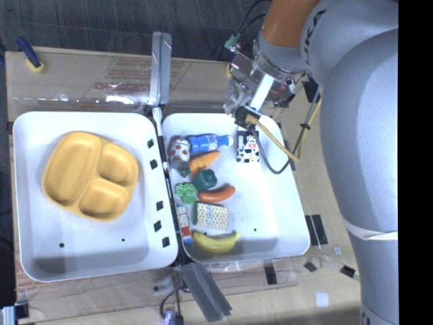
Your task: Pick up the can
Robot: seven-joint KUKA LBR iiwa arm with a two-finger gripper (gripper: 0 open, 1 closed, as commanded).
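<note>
Your gripper (245, 116) is hovering over the far rim of the right white bin (287, 202), with nothing visibly held, while the small round silver-and-red metal can (179, 150) is sitting well to its left, against that bin's left wall.

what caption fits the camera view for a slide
KUKA arm's tool above the right bin of toy food, can at its left edge; yellow divided tray in left bin.

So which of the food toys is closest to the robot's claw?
The black-and-white carton, right below the gripper. The banana lies farthest off.
</note>
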